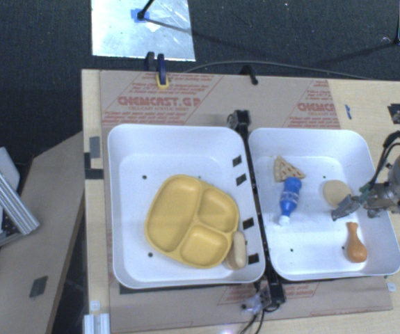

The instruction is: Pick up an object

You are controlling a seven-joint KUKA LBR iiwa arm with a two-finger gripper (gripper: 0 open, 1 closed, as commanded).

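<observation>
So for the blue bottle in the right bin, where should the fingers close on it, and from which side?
Grip the bottle across its blue body, coming straight down from above. It lies flat, nearly lengthwise up the bin, white cap at the near end, so the fingers should straddle its narrow width. The wedge touches its far end, so stay mid-body.

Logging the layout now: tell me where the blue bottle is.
The blue bottle lies in the right bin, near its left wall, just below the tan wedge and left of the round beige piece.
</observation>
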